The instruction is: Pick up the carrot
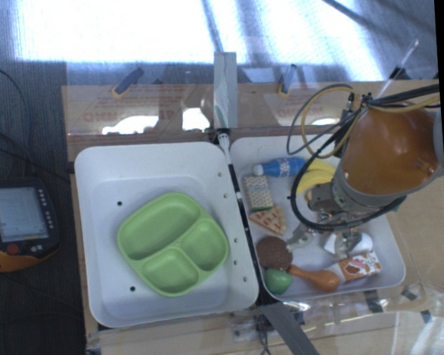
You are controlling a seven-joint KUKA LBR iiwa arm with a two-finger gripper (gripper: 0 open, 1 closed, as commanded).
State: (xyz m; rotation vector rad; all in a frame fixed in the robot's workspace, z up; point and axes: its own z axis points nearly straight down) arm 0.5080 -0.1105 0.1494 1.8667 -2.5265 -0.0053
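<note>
Worktop [80,99] carries two shallow white bins side by side. Left bin [98,242], well off to the end effector's left in frame, holds one green divided plate [173,243] lying flat, turned at an angle. Right bin [391,271] holds all the clutter, and the arm [391,153] hangs over it, orange band uppermost, so the program is evidently working this bin.

End effector [341,239] sits low over the bin's middle, under the wrist. Its fingers are hidden from this angle; cannot tell how far apart they stand, and nothing is visibly in its hold.

Items around it, by size:
- Yellow banana-like piece [317,178], just above, partly under the arm.
- Blue-and-white bottle [280,167], above and left, lying on its side.
- Carrot [314,278], below and left, near the bin's front wall. Orange, lying flat and free. Long axis runs left-to-right with a slight downward tilt; fatter end rightward, next to a red-and-white carton [359,266], narrow end toward a green ball [278,280].
- Brown round piece [272,251], left, just above the carrot's narrow end.
- Checked block [258,193] and a pizza-like wedge [267,221], further left by the dividing wall.

Judgement: the end effector is near the carrot but not over it. A grasp would best close across the short axis, and the neighbours at each end leave the mid-body the cleanest place to take it.
</note>
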